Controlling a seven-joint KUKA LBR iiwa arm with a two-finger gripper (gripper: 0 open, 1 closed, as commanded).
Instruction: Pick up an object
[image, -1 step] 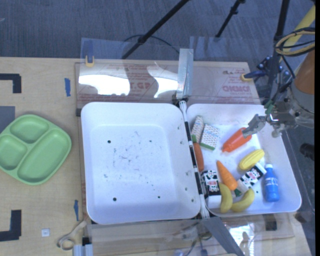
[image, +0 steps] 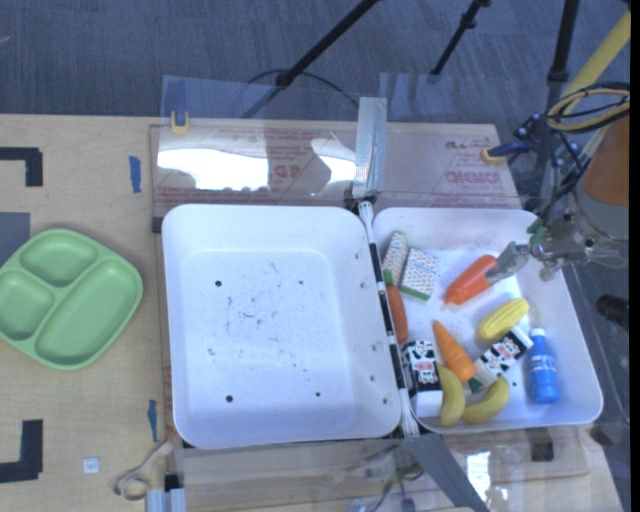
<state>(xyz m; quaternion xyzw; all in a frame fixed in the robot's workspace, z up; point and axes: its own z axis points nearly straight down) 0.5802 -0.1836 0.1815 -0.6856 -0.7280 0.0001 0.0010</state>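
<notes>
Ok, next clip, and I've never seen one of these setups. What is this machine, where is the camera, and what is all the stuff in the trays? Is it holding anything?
There is one picture, taken by a fixed camera above a wooden bench, looking down at a slant. The machine is a robot arm reaching in from the right; its claw hangs over the right bin, next to an orange carrot-like toy. I see nothing between its fingers, so it does not appear to hold anything, and I cannot tell whether they are open.

Two shallow white bins sit side by side. The left bin shows just scuffs and specks. The right one holds toys: a corn cob, a blue bottle, a banana, another carrot. A green divided plate lies on the bench at far left.
</notes>
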